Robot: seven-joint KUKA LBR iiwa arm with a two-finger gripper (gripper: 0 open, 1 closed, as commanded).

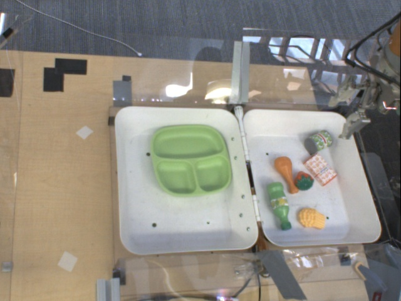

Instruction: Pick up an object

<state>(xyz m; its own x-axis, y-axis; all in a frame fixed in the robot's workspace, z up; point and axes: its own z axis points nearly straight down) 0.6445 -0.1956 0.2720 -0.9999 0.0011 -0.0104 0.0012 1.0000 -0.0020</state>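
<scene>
Bench surface (56,187) was light wood, with grey carpet (188,11) beyond its far edge and 1 thin cable (75,25) trailing across the carpet. Black blocky marks sat on the bench at far left. 2 small pale square tags lay on the wood, 1 (84,132) mid-left and 1 (67,261) near-left.

Bins: 2, white, shallow, side by side, edges touching.

Left bin (135,231) held 1 item: a green plate (191,160) w/ 3 compartments, flat, approx. centre of the bin.

Right bin (360,231) held 6 items, all loose on the bin floor:
- 1 can (319,141), on its side, far-right part.
- 1 pink-and-white carton (321,169), just nearer than the can.
- 1 orange drumstick (286,171), centre, lying at a slant.
- 1 small red item w/ green top (304,181), touching the drumstick's near end, just beside the carton.
- 1 green bottle (279,205), lying down, near-left.
- 1 corn cob (311,218), right of the bottle, apart from it.

Gripper (351,125): 1, at the right bin's far-right corner, over the rim, near the can but not touching it. Its grip state could not be made out at this angle; nothing was seen held. Arm (379,74) entered from the upper right.
</scene>
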